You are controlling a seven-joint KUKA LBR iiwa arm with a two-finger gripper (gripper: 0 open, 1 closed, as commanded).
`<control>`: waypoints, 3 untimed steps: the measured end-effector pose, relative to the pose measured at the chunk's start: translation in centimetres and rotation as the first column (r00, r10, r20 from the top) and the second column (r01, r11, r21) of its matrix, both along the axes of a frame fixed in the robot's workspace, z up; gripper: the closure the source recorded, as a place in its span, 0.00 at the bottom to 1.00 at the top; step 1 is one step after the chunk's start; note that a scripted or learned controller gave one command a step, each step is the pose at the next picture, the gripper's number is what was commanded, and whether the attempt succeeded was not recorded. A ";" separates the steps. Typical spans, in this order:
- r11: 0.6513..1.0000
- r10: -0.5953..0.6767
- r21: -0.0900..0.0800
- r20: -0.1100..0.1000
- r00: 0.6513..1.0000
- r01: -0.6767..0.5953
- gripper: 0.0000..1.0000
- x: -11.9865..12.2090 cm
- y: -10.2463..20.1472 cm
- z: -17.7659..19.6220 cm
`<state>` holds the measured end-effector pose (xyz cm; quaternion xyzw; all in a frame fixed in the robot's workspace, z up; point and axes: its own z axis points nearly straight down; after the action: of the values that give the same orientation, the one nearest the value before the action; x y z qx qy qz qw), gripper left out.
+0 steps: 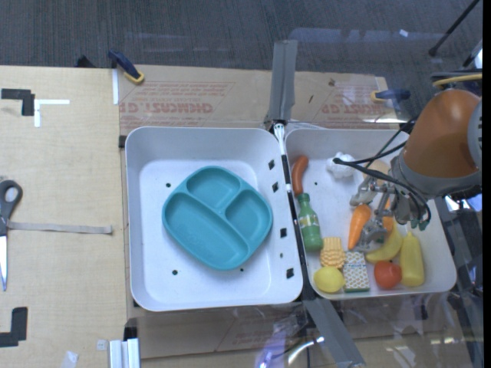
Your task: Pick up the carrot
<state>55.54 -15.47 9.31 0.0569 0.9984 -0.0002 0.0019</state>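
Carrot (358, 225) beside green labelled bottle (309, 222).

Robotics lab, plywood bench (61, 205) w/ tape marks, clamps (126, 66), scissors (6, 205), two white bins (138, 228), grey carpet floor (153, 14)

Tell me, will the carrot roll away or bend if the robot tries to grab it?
The carrot looks like a smooth, hard plastic toy, so it probably stays stiff rather than bending. Its round, tapered shape could let it roll or slip sideways when squeezed. The gripper is right beside it, and the banana crowds close, which might stop it rolling far.
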 end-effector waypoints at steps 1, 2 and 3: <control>1.000 0.003 -0.002 0.006 1.000 -0.003 1.00 0.3 0.1 1.1; 0.971 0.237 -0.002 0.002 0.971 -0.237 1.00 -7.4 -0.9 0.0; 0.971 0.238 -0.007 0.014 0.971 -0.238 0.00 -7.0 -0.9 0.3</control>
<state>48.54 -16.38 9.57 -0.0634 0.9979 -0.0025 0.0094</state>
